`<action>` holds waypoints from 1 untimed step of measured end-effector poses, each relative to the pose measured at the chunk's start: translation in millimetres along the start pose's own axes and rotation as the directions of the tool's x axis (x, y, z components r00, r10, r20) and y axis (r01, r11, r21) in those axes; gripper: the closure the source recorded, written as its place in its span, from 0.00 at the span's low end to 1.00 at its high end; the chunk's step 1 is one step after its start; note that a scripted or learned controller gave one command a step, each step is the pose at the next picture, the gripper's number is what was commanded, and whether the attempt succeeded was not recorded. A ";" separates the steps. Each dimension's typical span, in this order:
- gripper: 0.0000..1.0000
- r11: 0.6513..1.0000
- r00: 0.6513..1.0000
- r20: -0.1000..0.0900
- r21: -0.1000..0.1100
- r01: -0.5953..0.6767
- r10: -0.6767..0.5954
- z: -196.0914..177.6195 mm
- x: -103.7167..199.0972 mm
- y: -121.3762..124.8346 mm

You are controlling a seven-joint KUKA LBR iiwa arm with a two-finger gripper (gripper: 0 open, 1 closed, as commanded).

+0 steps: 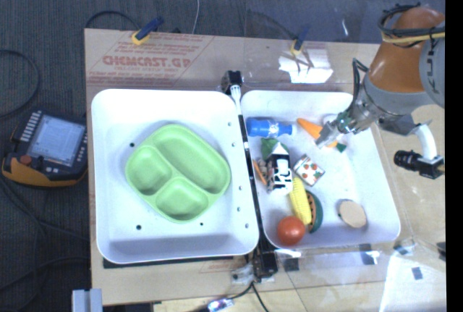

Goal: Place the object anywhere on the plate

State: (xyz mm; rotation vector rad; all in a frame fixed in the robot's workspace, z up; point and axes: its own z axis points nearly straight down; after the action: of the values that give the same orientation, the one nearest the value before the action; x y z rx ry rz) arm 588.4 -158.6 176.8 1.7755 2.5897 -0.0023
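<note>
Behind left bin [108,158], cardboard [145,61] reads "CHEMCAST GP"; gripper [334,131] over right bin [376,180], grip state unclear.

The arm [412,64] was grey, with a broad orange band [398,61] swelling round it above the wrist. The band was smooth and rounded, a dull orange that shaded darker toward its lower edge. Thin black cables [405,17] looped over its top, and one more ran down its left side. Below the band came a pale grey collar [387,102], slightly glossy, narrowing toward the wrist. The gripper [338,126] at the end was small and dark, built of grey and black metal parts with some lighter, shiny pieces among them. Its details were too small to make out.
</note>
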 end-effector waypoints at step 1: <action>1.00 1.000 1.000 0.002 -0.007 0.011 -0.011 -70.1 74.6 48.8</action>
State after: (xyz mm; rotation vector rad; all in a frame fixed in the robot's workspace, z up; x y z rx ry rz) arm 607.0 -71.2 246.7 1.7585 2.5950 0.0056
